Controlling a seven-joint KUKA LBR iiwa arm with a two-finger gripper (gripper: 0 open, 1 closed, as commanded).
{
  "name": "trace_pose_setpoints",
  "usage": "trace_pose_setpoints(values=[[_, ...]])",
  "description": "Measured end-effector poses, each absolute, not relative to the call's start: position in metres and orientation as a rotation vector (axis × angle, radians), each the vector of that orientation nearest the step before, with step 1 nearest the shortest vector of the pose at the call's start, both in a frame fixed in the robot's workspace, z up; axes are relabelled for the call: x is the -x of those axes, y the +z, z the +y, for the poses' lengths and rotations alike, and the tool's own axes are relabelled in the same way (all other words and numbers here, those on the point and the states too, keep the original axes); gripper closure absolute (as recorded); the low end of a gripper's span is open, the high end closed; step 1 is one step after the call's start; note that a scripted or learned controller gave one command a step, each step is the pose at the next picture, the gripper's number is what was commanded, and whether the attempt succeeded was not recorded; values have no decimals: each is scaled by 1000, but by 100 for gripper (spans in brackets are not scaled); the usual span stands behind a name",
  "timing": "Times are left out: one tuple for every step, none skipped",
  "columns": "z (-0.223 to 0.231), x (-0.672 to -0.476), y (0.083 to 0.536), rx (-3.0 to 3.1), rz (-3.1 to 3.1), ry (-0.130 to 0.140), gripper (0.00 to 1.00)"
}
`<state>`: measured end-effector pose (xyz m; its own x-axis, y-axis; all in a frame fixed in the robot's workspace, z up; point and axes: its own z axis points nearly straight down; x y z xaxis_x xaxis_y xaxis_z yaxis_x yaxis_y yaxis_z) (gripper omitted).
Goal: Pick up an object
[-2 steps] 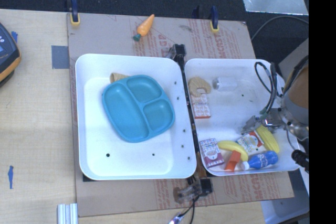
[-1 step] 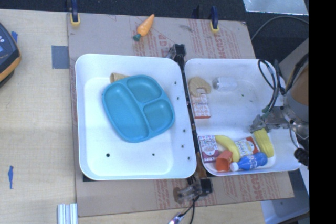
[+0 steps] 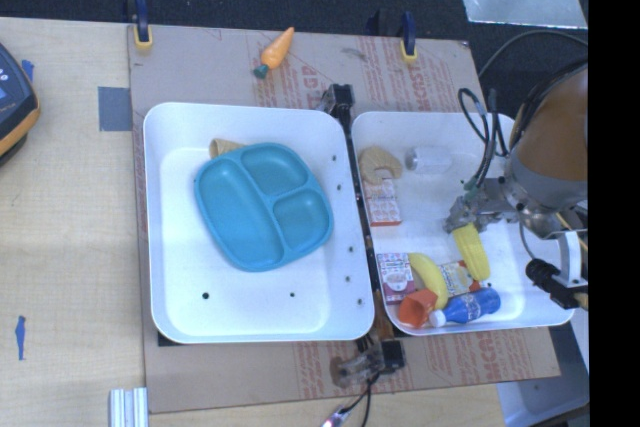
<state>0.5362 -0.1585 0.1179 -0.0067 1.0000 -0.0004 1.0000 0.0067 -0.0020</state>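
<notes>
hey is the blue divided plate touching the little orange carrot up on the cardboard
Apart. The camera view shows the blue plate inside the left bin, while the carrot lies outside on the cardboard, bare cardboard and the bin's rim between them.

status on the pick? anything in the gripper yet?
Done: the arm is down over the right bin, gripper low above its floor. In hand: nothing visibly lifted; the gripper sits right at the top end of a yellow corn cob, which lies on the bin floor. Whether the fingers are closed on it can't be read. Left: secure the grasp and lift.
</notes>
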Motion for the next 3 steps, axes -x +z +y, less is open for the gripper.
trace_pose_setpoints(values=[[-101,-511,94,2228,-2235,1,100],[-37,-537,192,2215,-2225,1,100],[39,-550,222,2214,-2224,3,100]])
